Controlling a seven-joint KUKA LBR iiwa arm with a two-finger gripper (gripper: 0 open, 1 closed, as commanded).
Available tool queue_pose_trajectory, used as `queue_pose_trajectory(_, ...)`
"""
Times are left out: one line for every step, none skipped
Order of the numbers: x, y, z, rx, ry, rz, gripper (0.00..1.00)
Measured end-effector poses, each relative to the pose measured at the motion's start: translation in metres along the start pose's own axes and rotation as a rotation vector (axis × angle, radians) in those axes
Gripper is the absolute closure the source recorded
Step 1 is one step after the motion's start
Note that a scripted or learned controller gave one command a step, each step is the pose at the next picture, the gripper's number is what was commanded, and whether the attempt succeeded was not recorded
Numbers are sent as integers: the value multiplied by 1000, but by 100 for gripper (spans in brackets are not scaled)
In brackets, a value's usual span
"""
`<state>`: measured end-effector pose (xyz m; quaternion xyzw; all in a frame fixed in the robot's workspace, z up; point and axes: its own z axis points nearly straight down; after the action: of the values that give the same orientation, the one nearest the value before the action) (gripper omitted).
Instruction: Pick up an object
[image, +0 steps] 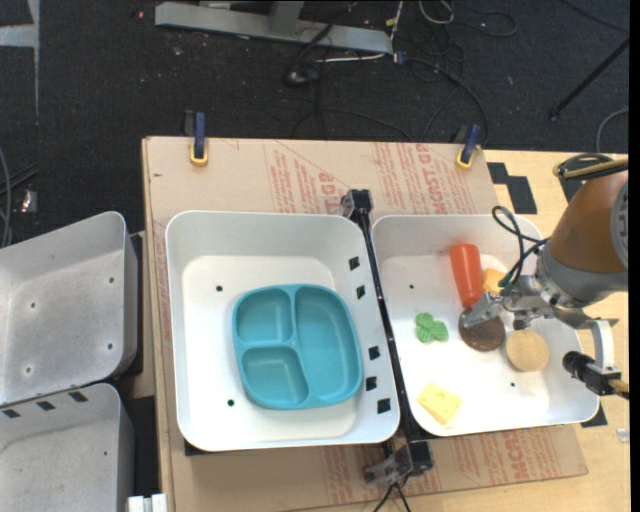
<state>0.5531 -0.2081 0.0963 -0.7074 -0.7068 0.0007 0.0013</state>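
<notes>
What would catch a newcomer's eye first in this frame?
Probably the turquoise divided plate, lying alone in the left bin. Next, the cluster in the right bin: an orange cylinder, a green piece, a yellow wedge, a tan disc and a brown disc. The arm's gripper sits low over the brown disc, reaching in from the right.

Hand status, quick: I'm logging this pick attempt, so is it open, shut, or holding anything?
Hand: low in the right bin, at the brown round piece; open or shut cannot be told, and no grasp is visible.
</notes>
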Motion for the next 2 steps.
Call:
queue_pose_trajectory(-1, 2, -15, -8, -4, -1, 100)
queue_pose_trajectory(-2, 8, -78, -9, -3, -3, 100)
